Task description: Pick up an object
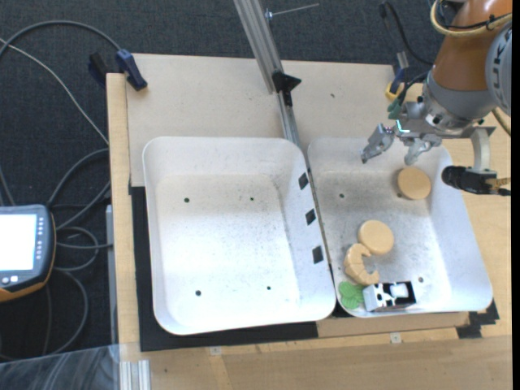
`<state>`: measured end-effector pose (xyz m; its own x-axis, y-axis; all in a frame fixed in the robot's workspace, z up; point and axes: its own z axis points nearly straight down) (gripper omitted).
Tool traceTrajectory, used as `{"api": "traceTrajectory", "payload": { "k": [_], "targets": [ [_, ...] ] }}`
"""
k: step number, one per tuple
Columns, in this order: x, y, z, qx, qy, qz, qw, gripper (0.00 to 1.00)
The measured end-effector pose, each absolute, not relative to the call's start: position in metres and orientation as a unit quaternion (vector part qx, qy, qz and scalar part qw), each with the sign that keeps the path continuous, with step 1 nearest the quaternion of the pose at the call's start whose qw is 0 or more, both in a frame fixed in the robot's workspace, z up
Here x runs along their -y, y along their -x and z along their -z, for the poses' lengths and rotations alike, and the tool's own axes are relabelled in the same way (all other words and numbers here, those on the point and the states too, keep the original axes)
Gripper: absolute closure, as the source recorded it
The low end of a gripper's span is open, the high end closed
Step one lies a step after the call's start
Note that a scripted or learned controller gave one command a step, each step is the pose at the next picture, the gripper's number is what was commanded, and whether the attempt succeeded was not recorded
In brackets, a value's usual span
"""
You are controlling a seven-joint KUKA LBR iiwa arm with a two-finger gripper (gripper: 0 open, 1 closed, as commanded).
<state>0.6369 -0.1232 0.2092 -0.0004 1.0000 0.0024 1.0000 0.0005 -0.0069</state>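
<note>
My gripper hangs over the far end of the right bin, its fingers spread apart with nothing between them. A round tan disc lies just below and to the right of the fingers, apart from them. Nearer the front lie a second tan disc, a tan curved piece, a green round piece and a small black-and-white box.
The left bin sits beside the right one, divided by a shared rim with black clips. A metal rail slants down from the top to the bins. A black fixture sits at the right bin's edge.
</note>
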Motion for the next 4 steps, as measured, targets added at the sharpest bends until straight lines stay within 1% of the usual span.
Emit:
{"api": "traceTrajectory", "payload": {
  "k": [1,2,3,4],
  "targets": [
    [0.123,-0.638,-0.212,0.708,0.707,-0.0002,0.001,0.00],
    [0.133,-0.639,-0.158,0.707,0.707,-0.0022,0.003,0.00],
    [0.130,-0.648,-0.104,0.708,0.706,-0.0018,0.003,0.00],
    [0.130,-0.648,-0.092,0.708,0.706,-0.0012,0.002,0.00]
  ]
}}
